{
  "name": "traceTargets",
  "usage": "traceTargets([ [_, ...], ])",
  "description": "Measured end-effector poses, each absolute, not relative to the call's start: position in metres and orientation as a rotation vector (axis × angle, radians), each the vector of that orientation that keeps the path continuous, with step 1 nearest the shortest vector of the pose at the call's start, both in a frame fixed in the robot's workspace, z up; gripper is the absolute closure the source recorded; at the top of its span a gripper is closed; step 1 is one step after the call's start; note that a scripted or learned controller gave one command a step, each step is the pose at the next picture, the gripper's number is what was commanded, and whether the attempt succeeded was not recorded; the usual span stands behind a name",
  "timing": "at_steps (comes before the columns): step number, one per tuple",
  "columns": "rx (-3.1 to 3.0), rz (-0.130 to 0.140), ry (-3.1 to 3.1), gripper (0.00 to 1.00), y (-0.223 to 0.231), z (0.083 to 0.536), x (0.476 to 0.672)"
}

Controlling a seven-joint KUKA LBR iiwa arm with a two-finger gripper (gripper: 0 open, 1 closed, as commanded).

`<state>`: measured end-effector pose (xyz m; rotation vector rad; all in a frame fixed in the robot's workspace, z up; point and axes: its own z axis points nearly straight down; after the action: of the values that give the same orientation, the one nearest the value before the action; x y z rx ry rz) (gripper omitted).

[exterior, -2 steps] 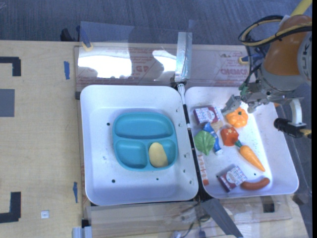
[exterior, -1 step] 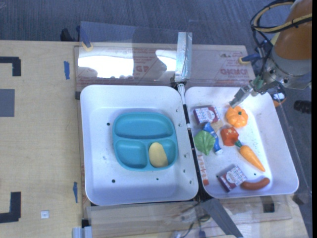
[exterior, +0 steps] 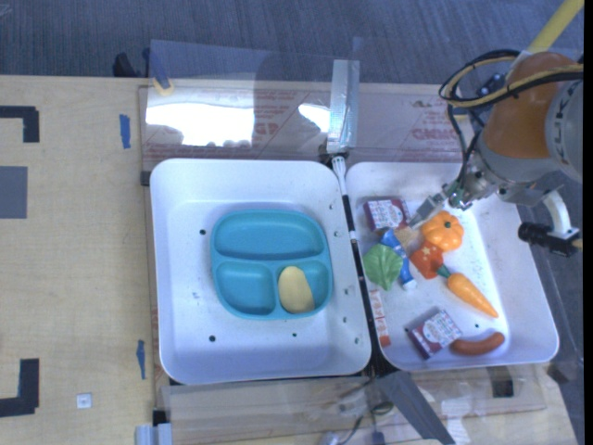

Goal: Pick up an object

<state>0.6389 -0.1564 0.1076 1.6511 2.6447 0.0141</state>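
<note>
The right bin [exterior: 528,276] holds several toy foods: an orange pepper [exterior: 443,233], a small red piece [exterior: 425,261], a carrot [exterior: 471,294], a brown sausage [exterior: 476,344], a green leafy piece [exterior: 383,265], a blue-and-white bottle [exterior: 397,247] and two dark red packets [exterior: 385,213] [exterior: 432,332]. My gripper [exterior: 456,196] hangs low at the back of this bin, just behind and above the orange pepper. Nothing shows in its grasp.
The left bin [exterior: 176,248] carries a blue divided tray [exterior: 269,260] with a yellow potato-like piece [exterior: 296,288] in its lower right compartment. A clear plastic panel [exterior: 241,109] and a metal bracket [exterior: 342,109] stand behind the bins. The arm's orange band [exterior: 519,119] and cables loom at the right.
</note>
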Motion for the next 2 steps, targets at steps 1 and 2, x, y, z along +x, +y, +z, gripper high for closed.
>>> traceTargets([
  [1,1.653,0.016,2.641,1.0,-0.1567,0.1164,0.6391],
  [2,1.654,0.014,2.643,0.0,-0.1567,0.1151,0.6385],
])
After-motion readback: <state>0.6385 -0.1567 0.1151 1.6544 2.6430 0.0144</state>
